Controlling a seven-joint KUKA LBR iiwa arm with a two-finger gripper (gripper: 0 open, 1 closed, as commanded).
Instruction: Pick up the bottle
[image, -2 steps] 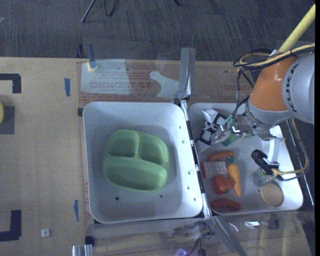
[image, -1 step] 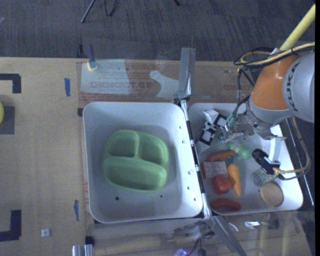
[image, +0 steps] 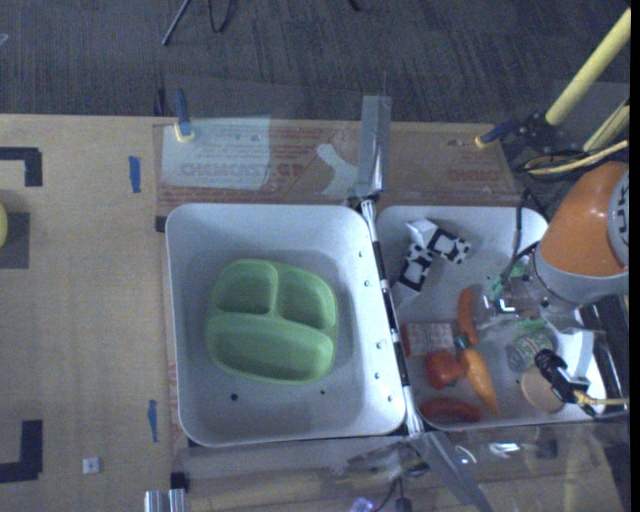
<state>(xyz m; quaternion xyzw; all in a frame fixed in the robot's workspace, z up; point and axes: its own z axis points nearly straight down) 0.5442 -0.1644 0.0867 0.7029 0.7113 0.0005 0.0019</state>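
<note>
Bottle (image: 528, 350) position and heading, asks the first observer, taking the long carrot (image: 481, 380) as the reference.

"Just right of the carrot and slightly above it," answers the second. "Small, clear, with a greenish label. It seems to lie tilted, long axis running up-left to down-right, but it is blurred, and which end carries the cap cannot be told."

"Gripper (image: 507, 300)?"

"Above the carrot and a little right, over the right bin (image: 440, 216), close to the bottle's upper-left end. Open or closed cannot be told from this angle, nor whether it touches the bottle."

"Counts?"

"One bottle. Two orange carrot pieces: the long carrot and a shorter carrot (image: 466, 310) directly above it. Two red items: a red vegetable (image: 443, 368) just left of the carrot, and a flat red piece (image: 450, 408) below-left. One pink card (image: 430, 335) up-left. One checkered black-and-white cluster (image: 432, 254) well above-left. One tan round object (image: 541, 392) to the right. One green divided plate (image: 272, 320) far left, alone in the left bin (image: 200, 230). Two bins."
</note>
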